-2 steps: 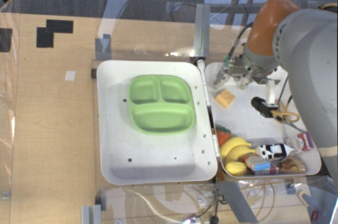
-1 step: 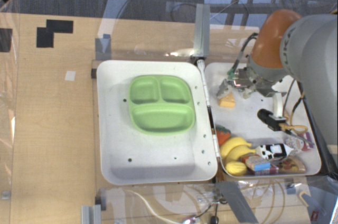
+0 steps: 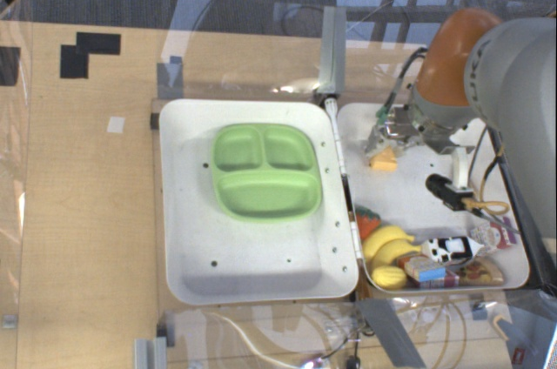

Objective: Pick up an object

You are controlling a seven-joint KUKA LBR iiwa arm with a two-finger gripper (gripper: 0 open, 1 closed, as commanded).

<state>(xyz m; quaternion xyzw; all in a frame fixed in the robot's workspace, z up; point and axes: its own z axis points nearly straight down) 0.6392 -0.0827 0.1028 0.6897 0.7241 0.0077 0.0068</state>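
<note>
— Just below the gripper [image 3: 393,132] as the camera looks down, what do we have?

— We have a small yellow wedge [image 3: 383,161], lying on the floor of the right bin [image 3: 409,189]. It sits just beside the gripper's tip and slightly to the view's left of it. We cannot tell whether the two touch.

— Do we see the gripper open or closed?

— We cannot tell; at this slant it is too small and blurred for us to judge.

— What else do we find around the gripper?

— Farther below it, well apart, we see yellow bananas [image 3: 389,247]. A red-orange thing [image 3: 368,224] lies a little nearer to the gripper. Below the gripper and off to the view's right, we see a black-and-white patterned thing [image 3: 450,250]. Well to the view's left of the gripper, in the left bin [image 3: 187,184], we see a green divided plate [image 3: 265,171] lying flat.
</note>
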